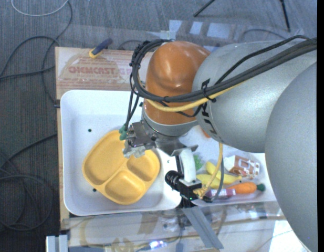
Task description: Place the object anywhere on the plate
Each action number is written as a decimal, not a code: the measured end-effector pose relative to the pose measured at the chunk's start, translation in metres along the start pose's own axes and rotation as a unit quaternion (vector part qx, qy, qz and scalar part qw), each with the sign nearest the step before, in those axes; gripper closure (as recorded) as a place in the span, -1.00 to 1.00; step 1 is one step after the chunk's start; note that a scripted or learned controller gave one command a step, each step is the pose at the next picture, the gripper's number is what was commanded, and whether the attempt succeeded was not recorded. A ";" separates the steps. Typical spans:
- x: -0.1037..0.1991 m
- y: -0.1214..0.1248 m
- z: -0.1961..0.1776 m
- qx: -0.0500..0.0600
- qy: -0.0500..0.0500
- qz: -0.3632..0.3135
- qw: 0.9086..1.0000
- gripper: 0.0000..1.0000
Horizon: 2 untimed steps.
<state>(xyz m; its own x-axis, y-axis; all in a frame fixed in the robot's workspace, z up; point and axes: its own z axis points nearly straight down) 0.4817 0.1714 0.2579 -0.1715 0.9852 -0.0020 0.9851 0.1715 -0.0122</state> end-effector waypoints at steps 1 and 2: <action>0.000 0.000 0.000 0.000 0.000 0.000 1.000 -1.00; 0.001 -0.001 -0.006 0.003 -0.001 -0.001 1.000 1.00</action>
